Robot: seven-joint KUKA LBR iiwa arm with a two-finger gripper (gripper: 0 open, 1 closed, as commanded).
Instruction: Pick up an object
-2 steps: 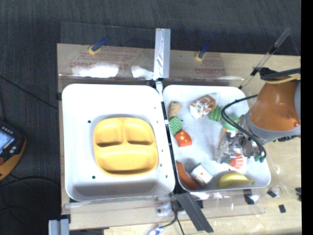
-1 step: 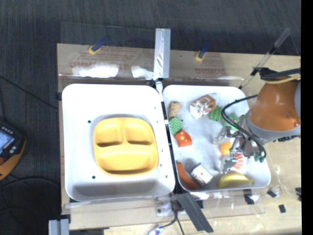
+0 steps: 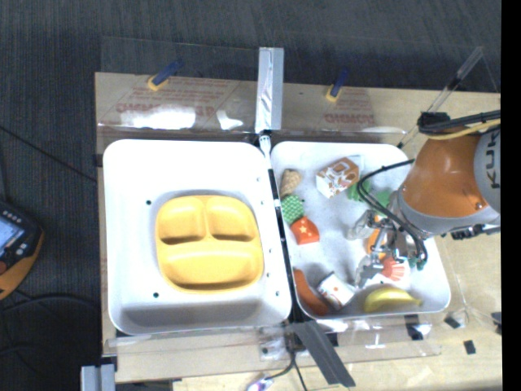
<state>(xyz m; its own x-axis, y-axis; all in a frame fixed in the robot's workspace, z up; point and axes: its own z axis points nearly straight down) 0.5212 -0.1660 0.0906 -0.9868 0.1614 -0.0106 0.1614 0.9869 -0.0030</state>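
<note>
My gripper point(image 3: 376, 257) hangs low over the right side of the right bin point(image 3: 423, 243), below the orange band of the arm point(image 3: 444, 187). A yellow banana point(image 3: 389, 300) lies just in front of it by the bin's near wall. A small red and white piece point(image 3: 394, 269) sits right beside the gripper. Further left are a white box with a red mark point(image 3: 334, 288), a red block point(image 3: 304, 231), a green checkered piece point(image 3: 291, 210), a beige lump point(image 3: 291, 181) and a white and orange carton point(image 3: 338, 176). Something green point(image 3: 362, 191) peeks out beside the arm.
A brown-orange object point(image 3: 308, 295) rests against the right bin's near left corner. The left bin point(image 3: 130, 177) holds a yellow compartment tray point(image 3: 210, 243). A metal divider post point(image 3: 269, 88) stands behind the seam between the bins. Black cables point(image 3: 383, 173) loop off the wrist.
</note>
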